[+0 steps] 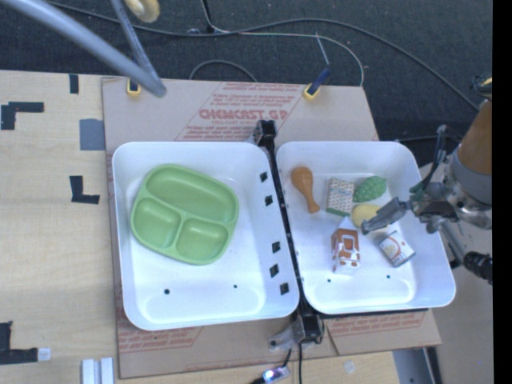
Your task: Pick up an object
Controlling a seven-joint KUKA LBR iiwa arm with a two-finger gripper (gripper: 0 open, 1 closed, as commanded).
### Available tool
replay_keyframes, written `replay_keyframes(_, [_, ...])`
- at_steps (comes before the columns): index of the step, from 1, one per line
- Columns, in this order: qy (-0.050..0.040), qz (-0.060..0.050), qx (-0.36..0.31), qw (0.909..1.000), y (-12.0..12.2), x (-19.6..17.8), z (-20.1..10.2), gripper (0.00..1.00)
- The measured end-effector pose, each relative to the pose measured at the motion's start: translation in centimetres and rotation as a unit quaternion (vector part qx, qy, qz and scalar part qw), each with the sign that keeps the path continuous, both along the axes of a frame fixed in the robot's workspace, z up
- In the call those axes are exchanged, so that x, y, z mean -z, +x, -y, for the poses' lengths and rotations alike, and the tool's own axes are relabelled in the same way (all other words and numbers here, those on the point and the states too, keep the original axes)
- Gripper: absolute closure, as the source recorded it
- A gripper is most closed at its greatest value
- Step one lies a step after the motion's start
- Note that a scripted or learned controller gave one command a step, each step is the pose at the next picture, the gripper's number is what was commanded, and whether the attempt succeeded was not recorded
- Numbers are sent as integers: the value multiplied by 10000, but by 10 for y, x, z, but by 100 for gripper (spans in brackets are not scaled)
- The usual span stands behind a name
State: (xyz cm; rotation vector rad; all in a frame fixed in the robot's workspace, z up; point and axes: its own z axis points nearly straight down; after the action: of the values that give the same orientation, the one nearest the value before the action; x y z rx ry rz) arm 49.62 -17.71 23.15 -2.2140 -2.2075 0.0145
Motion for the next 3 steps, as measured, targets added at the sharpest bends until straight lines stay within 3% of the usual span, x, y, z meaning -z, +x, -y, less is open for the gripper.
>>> replay_keyframes(1, [-12, 50, -22, 10000, 2, -5, 0, 0])
replay_keyframes(3, [-4, 40, -16, 10000, -4, 110, 1, 0])
